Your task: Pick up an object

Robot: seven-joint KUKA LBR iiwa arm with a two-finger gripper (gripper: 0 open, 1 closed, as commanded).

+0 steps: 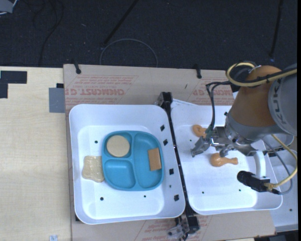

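**Position.** The two-finger gripper (201,147) was found low over the right-hand shallow white plastic bin (226,200). Whether it stood open or closed could not be told from this view. Nothing was seen held in it.

**Task object.** The likeliest candidate was an orange, drumstick-shaped plastic toy (223,160). It lay flat on the bin floor just beside the gripper, on the arm's side and slightly toward the bin's near edge. It was judged to be apart from the gripper, not within it.

**Orientation.** Its long axis ran roughly across the picture. The bulbous end pointed toward the gripper and the thin end pointed away, toward the arm.

**Other items.**
- A second, smaller orange plastic piece (198,130) lay just beyond the gripper, toward the bin's far edge.
- Well apart from the gripper, the left-hand white bin (85,124) held a blue three-compartment plastic tray (125,177).
- The tray carried a round tan disc (117,145) and a brown rectangular block (154,159).
- A pale beige slab (93,168) touched the tray's far side.

**Recommendation.** The gripper should be shifted sideways until centred over the drumstick's thicker body. It should be turned to close across the long axis, not along it. It should then descend fully to the floor before closing, since the rounded form could slip out.
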